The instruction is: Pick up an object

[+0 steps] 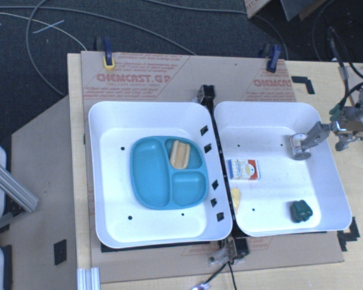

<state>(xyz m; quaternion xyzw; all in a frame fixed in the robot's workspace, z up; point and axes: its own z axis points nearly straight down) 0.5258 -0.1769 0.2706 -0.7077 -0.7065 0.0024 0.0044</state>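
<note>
**Objects in the right bin, gripper at its upper right**

Objects for picking sit in the right bin point(327, 180), so I use that bin as my landmark. From my feed I see three things in it. A small white card or packet point(244, 170) with blue and orange print lies flat near the bin's left wall, about halfway down. Just below it, tight against the same wall, is a small pale yellow piece point(235, 198), partly tucked under the divider between the bins. Toward the bin's lower right corner sits a dark green lumpy object point(301, 211), well apart from the other two and near the lower rim.

The gripper point(300, 145) is over the bin's upper right area, near the right wall, its grey metal end pointing left and down. I see nothing between its fingers, and I cannot tell whether the jaws are apart or together at this angle.

The bin's middle floor is bare white, with open room between the gripper and the card, and between the gripper and the green object.

Left of the right bin, the left bin point(109, 222) holds a blue divided plate point(151, 180) with a tan oblong piece point(180, 154) in its upper right compartment.
</note>
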